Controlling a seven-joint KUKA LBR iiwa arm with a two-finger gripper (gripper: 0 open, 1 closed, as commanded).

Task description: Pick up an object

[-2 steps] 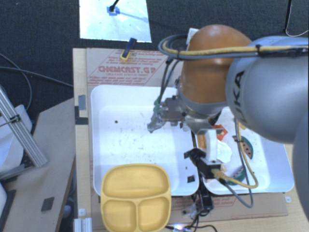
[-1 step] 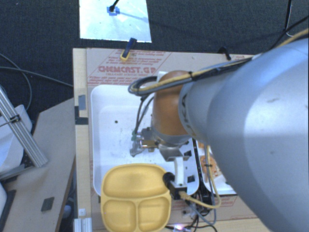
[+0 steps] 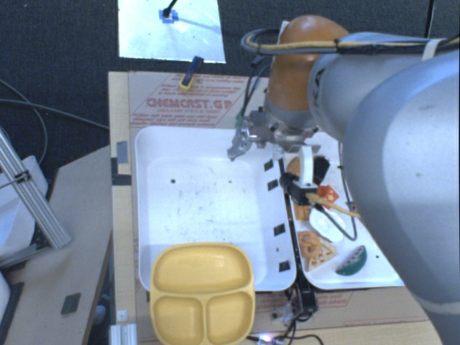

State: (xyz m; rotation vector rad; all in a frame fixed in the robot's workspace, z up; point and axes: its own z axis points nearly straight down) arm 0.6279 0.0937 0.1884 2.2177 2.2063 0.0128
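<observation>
Nearest is the yellow tray [image 3: 203, 290]. It lies flat and open side up across the near rim of the left bin [image 3: 144, 192]. Its far half is over the bin floor and its near half sticks out past the rim. Its one wide compartment faces the far side and its two small ones face the near edge. It looks about as wide as it is deep, so no long axis can be made out.

In the right bin [image 3: 374, 270], toy food lies along the left side. A watermelon slice [image 3: 351, 261] is nearest, running from near left to far right. An orange curly piece [image 3: 315, 246] is just left of it, and a red piece [image 3: 327, 192] lies farther back, close under the wrist.

The gripper [image 3: 237, 148] is low at the far right corner of the left bin, just beside the wall between the bins and well apart from the tray. Whether it is open or closed cannot be told, nor whether it touches the floor.

The arm [image 3: 374, 106] comes in from the right, thick and grey across the right bin. It bends at the orange band [image 3: 302, 56] so that the wrist points down and to the left.

Beyond the bins lies cardboard [image 3: 190, 103] with red print, and past that a silver sheet [image 3: 169, 20].
</observation>
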